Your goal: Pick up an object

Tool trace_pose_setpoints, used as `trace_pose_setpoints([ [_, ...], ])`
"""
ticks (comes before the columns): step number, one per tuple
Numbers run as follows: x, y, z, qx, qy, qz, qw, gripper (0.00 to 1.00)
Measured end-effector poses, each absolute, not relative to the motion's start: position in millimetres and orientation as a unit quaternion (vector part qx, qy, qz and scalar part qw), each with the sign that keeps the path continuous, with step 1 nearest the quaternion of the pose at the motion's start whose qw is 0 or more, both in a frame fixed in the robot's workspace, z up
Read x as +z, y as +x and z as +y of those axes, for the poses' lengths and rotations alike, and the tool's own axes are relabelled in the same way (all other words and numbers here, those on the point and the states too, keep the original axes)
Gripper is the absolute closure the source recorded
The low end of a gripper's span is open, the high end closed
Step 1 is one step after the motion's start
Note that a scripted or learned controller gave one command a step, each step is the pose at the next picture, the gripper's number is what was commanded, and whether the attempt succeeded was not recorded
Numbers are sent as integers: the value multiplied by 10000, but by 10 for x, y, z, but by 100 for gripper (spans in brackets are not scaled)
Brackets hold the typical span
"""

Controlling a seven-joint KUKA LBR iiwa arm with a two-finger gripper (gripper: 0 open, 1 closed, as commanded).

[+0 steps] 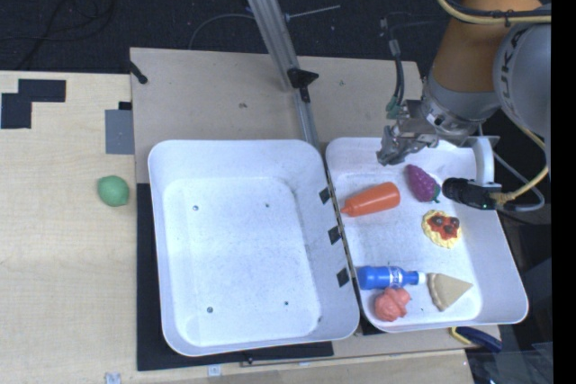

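Hovered over the right bin, gripper just beyond the carrot; finger spread impossible to judge. Nothing visibly held. Best lowered straight onto the carrot, jaws across its narrow width, clear of the purple piece beside it.

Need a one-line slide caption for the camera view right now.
Gripper poised at the right bin's far edge, near a purple toy and an orange carrot.
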State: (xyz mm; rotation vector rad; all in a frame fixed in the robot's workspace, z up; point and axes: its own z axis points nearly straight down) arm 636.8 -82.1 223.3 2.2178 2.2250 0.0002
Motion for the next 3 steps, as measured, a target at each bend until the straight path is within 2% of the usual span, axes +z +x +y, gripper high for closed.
trace_pose_setpoints([
  [3, 2339, 5768, 796, 2, 7056, 7086, -6, 100],
])
